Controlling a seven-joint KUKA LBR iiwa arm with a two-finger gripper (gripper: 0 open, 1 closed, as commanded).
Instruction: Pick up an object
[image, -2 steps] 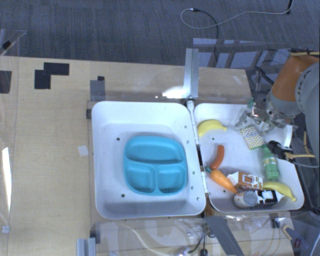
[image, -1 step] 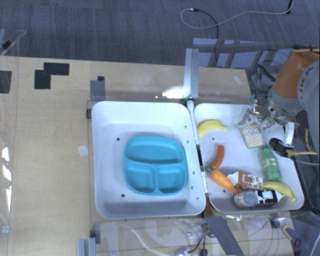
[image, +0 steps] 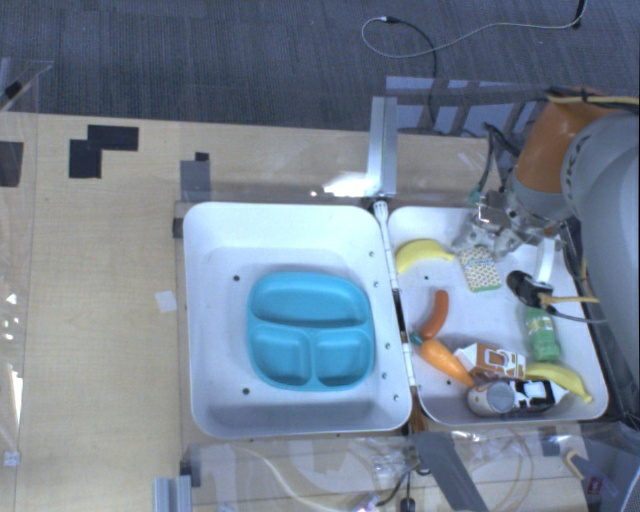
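Two white bins sit on the tabletop, the right bin holding a banana, sausage and carrot, with the jaws above a patterned card, their state indiscernible.

This looks like a robot lab, not a home. Two white bins sit side by side on a pale wood table, held by metal brackets. Black tape marks are stuck on the table top. A thin cable loops over the grey carpet floor. A big grey and orange robot arm reaches over the right bin. More wires lie along the table's near edge.
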